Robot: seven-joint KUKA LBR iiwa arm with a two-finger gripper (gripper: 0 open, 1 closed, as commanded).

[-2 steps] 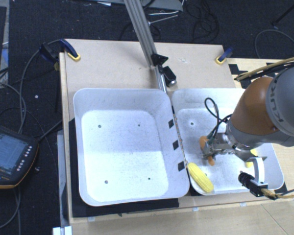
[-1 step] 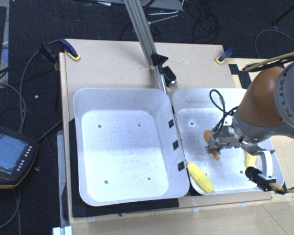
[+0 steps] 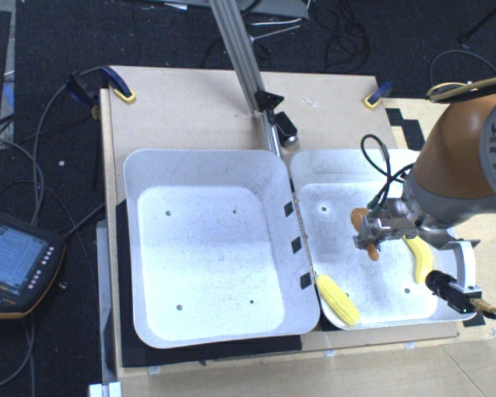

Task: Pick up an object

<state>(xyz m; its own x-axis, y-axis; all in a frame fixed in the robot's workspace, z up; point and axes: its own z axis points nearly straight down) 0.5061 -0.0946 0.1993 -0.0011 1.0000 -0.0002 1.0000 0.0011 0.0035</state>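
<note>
My gripper [image 3: 369, 237] is low over the middle of the right bin [image 3: 314, 165], reaching in from the right. An orange, carrot-like object [image 3: 360, 217] lies across the gripper's tip. One rounded end shows above the fingers and a small end below them, so the gripper looks shut on it. A yellow banana [image 3: 419, 256] lies just right of the gripper, partly under the wrist. A yellow corn cob [image 3: 337, 298] rests at the bin's front left corner, apart from the gripper.
The left bin [image 3: 132, 172] stands beside the right one, and their walls meet at a ridge [image 3: 296, 222] left of the gripper. A slanted metal pole [image 3: 241, 48] rises behind the bins. Cables and a handheld pendant [image 3: 12, 263] lie on the floor to the left.
</note>
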